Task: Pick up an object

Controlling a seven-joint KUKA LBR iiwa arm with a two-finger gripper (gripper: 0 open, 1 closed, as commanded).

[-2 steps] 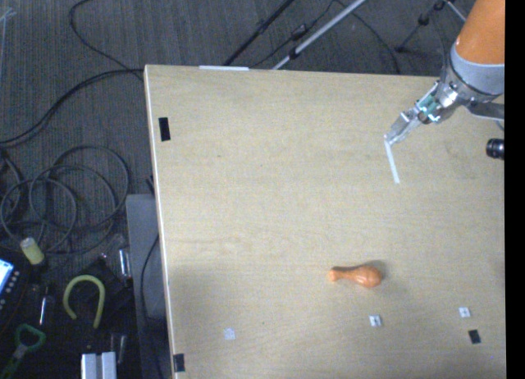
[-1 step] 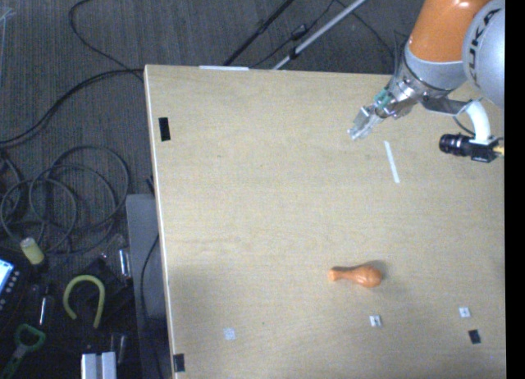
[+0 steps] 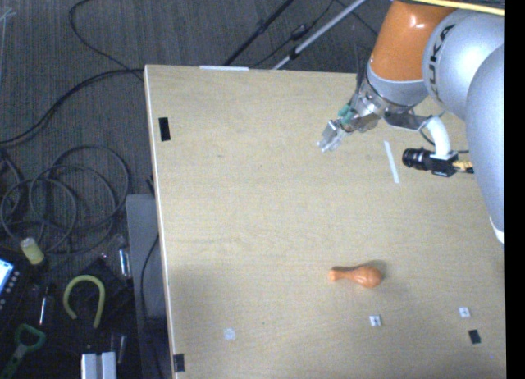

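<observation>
While claw point(image 3: 330, 140) hovers, state unclear, one orange object point(image 3: 358, 275) lies well apart.

light: even, moderately bright | shadows: soft, dim band lower board | focus: slightly soft, grainy

This is a robotics lab or test cell: a grey industrial arm with an orange band point(image 3: 410, 33) reaches over a bare plywood bench top point(image 3: 246, 205) marked with small black tape tabs. Off to the left of the gripper point(image 3: 335, 136), beyond the bench edge, loose black cables point(image 3: 57, 189) coil over dark carpet, and above and behind it thin metal stand legs point(image 3: 328, 16) cross the floor.
</observation>
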